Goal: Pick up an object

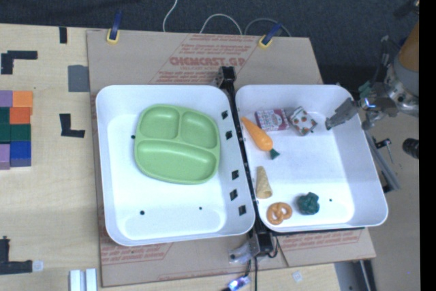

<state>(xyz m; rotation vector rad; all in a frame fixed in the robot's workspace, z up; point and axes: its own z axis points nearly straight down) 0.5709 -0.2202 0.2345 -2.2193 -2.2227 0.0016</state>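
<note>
1. Bottom of frame, right bin [368,211]: a pretzel-shaped brown piece [278,212] and a knobbly dark green lump [309,203] are seen side by side near the lower wall, close but apart. Both are judged small and irregular.
2. Just above them, a pale cone-like piece [262,182] lies against the bin's left wall, long axis running up-down in the frame.
3. Mid frame: an orange toy carrot [258,135] with a green tip is laid slantwise, from upper left to lower right. Smooth plastic is assumed.
4. Upper part of the right bin: a flat red-and-white packet [272,119] and a small white-and-red blocky piece [302,120] are set near each other.
5. Left bin [109,146]: a green divided plate [178,144], matte, three compartments.
6. Right centre of frame: the gripper [338,120] is held over the right bin's upper right corner, nothing between its fingers; whether they are apart or together cannot be told.
7. Key relation: the blocky piece lies nearest, just left of the gripper; the rest lie lower left.
</note>
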